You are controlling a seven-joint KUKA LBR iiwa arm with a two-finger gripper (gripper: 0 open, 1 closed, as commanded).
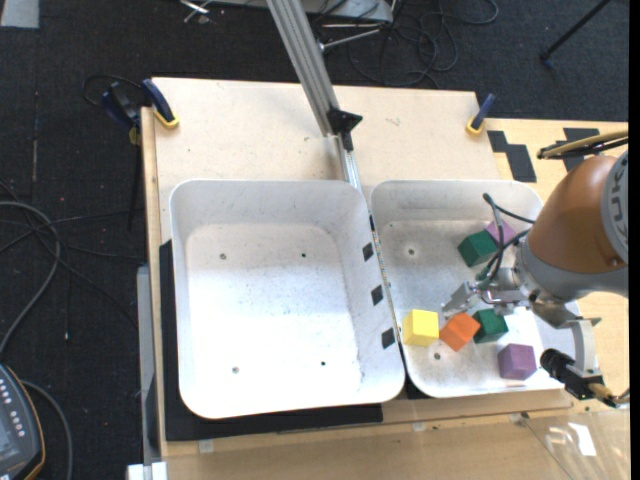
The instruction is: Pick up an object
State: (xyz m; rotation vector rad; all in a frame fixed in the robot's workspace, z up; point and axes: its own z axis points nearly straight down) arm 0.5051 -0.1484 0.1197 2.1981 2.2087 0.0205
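Grey arm with orange band (pixel 590 218) is reaching in from the right over the right shallow white plastic bin (pixel 430 203). Its hand (pixel 482 296) is hanging low inside that bin, metal fingers pointing left toward the blocks. Cannot tell whether the hand is open or closed; nothing is visibly sitting between the fingers.

Blocks are all lying in the right bin. Small yellow cube (pixel 422 326) is sitting near the bin's left wall, toward the near side. Small orange cube (pixel 459 331) is lying just right of the yellow one, tilted, just beside the hand's tip. Dark green cube (pixel 491 325) is sitting right of the orange cube, touching or nearly touching it, just below the hand. Purple cube (pixel 517 361) is resting nearer the front right corner, apart from the others. A second green cube (pixel 477 247) is sitting farther back, with a pale purple block (pixel 500 234) just behind it, partly hidden by the arm and a black cable.

Left shallow white plastic bin (pixel 200 208) is sitting beside the right one on the light wooden counter (pixel 250 128). A slanted grey metal rail (pixel 305 53) is rising from the far side between the bins.
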